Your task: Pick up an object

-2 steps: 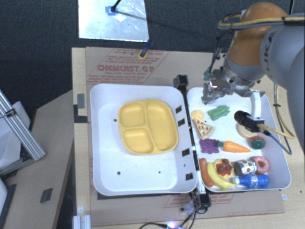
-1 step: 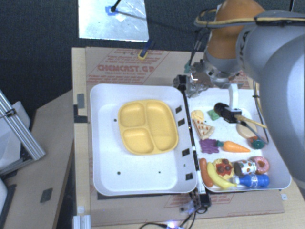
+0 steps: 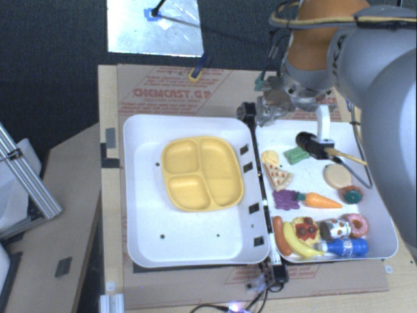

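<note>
My gripper (image 3: 269, 112) hangs over the far left corner of the right bin (image 3: 384, 237), above the bin floor and apart from the toys. Nearest to it lie a pizza slice (image 3: 276, 173) and a small green piece (image 3: 296, 154). Further toward the front are purple grapes (image 3: 286, 199), a carrot (image 3: 321, 201), a tan round biscuit (image 3: 337, 175), a banana (image 3: 297, 241), a pink donut (image 3: 357, 225) and a blue bottle (image 3: 343, 247). I see nothing held in the gripper.
The left bin (image 3: 140, 175) holds a yellow divided plate (image 3: 201, 173). A ridge with black clips (image 3: 258, 181) separates the two bins. The grey arm (image 3: 384, 90) covers the right bin's far right side. A shiny square sheet (image 3: 155, 18) lies beyond the bench.
</note>
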### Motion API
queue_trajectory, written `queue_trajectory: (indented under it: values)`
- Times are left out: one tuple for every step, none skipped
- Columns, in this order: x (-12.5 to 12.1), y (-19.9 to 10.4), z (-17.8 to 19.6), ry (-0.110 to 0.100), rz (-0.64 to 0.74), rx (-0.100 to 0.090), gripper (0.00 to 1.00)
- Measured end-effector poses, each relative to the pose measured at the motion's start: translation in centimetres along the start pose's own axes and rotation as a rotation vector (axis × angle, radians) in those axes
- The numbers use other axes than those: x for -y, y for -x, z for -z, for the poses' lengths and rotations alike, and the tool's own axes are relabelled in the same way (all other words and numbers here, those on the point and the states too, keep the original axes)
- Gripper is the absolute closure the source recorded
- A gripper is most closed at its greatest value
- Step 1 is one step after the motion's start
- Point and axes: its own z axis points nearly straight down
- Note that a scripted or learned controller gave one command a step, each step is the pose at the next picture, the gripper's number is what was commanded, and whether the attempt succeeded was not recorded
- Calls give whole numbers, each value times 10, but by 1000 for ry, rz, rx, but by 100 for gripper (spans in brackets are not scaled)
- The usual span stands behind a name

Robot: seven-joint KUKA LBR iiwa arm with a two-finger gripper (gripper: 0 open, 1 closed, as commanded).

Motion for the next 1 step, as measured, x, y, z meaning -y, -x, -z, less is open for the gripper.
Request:
queue_trajectory:
  values:
    - [1,-6,-21,-3,0,1,100]
